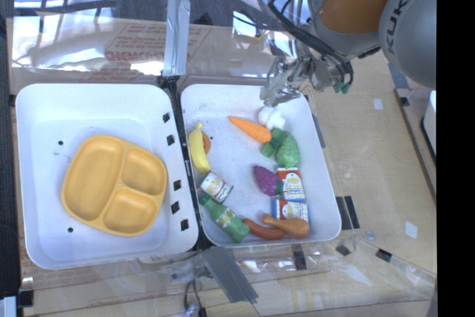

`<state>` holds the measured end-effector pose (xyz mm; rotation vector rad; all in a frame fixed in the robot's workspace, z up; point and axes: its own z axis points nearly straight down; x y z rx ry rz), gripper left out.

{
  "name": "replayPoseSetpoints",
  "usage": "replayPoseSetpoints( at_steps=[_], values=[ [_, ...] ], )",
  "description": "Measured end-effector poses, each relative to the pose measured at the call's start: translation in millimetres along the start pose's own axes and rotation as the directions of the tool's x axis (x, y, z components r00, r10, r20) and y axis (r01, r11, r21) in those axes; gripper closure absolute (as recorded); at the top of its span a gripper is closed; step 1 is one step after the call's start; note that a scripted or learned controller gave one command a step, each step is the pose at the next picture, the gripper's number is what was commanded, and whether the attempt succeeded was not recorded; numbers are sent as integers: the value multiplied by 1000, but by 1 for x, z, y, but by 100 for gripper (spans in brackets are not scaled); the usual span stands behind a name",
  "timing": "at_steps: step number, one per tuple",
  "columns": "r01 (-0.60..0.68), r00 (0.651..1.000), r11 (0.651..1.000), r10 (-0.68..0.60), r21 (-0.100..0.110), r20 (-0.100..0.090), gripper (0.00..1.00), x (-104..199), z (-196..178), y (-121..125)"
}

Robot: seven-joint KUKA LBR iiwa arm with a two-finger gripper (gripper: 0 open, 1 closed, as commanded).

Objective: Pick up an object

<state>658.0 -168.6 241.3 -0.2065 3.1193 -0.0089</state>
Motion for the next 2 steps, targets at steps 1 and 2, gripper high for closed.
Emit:
replayPoseSetpoints(
  at_steps=[1, 2],
  values=[
    [314, 949, 949, -314, -12, -13, 100, 7, 47, -41],
    [314, 949, 949, -314, -11, -12, 0, 7, 46, -41]
  ],
)
